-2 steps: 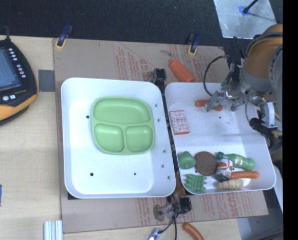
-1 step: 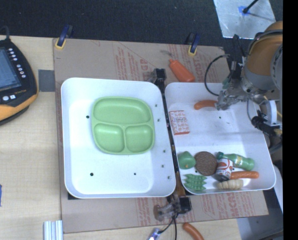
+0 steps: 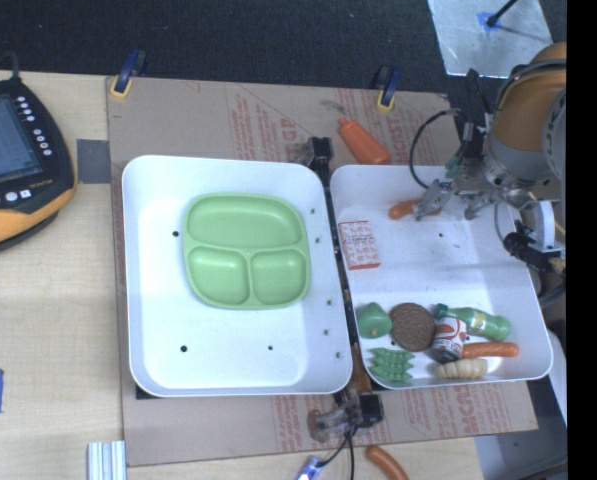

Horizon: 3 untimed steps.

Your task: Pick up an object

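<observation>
My gripper [image 3: 450,200] hangs over the far part of the right bin [image 3: 498,268], its fingers spread open with nothing between them. A small orange piece [image 3: 402,209] lies on the bin floor just left of the fingers. A red-and-white card [image 3: 358,244] lies near the bin's left wall. Along the near edge several toy foods are clustered: a green pepper [image 3: 373,320], a brown round disc [image 3: 412,325], a green bottle [image 3: 475,322], a carrot [image 3: 490,349], green pea pods [image 3: 390,365] and a pale corn piece [image 3: 460,370].
The left bin [image 3: 158,348] holds a green divided plate [image 3: 246,250]. An orange toy carrot [image 3: 363,142] lies outside the bins behind the right one, and another orange piece [image 3: 386,461] lies in front. A control pendant [image 3: 13,163] sits far left.
</observation>
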### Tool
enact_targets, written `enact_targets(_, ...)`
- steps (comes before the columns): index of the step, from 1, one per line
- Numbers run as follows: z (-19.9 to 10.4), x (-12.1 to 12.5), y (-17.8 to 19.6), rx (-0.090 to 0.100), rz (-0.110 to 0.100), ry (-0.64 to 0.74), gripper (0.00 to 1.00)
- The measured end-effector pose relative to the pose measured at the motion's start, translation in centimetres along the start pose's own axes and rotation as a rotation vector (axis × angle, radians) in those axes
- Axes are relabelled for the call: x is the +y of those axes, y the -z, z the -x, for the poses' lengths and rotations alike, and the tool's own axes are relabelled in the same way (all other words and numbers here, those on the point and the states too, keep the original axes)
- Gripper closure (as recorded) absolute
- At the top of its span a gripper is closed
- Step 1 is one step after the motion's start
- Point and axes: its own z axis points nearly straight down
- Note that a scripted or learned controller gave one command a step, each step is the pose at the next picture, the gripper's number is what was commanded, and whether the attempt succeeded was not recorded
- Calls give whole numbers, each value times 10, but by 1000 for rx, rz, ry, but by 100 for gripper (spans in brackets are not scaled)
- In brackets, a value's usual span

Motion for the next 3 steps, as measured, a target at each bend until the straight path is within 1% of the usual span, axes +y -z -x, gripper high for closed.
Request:
enact_targets(1, -21, 0, -11, 1, 0, -8, 0)
enact_targets(2, -21, 0, -11, 1, 0, -7, 0)
enact_targets(3, -12, 0, -10, 0, 3, -10, 0)
